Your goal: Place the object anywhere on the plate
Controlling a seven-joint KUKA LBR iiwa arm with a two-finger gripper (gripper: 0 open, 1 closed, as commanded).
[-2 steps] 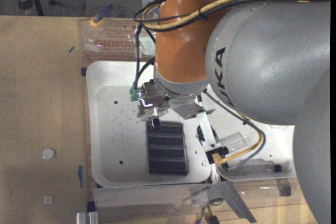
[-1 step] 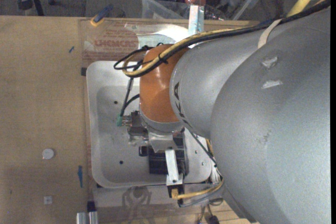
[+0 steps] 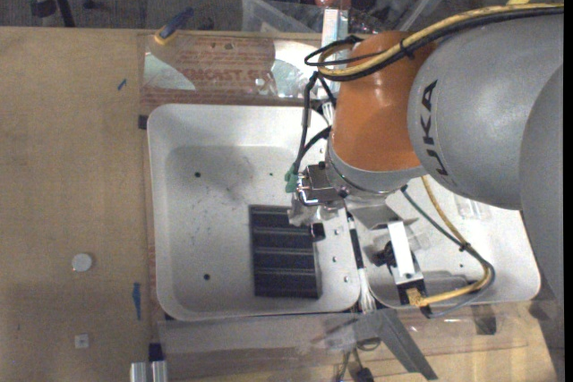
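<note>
Arm [image 3: 430, 112]: hangs over the seam between the two bins.
Black ridged slab [image 3: 284, 253]: lies in the left bin [image 3: 192, 192], lengthwise toward the near rim, just below-left of the wrist.
Grip: cannot tell.

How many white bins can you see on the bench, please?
2. The left bin lies open to view, with a dark ribbed block in it. The right bin sits beside it, mostly hidden under the arm.
</note>
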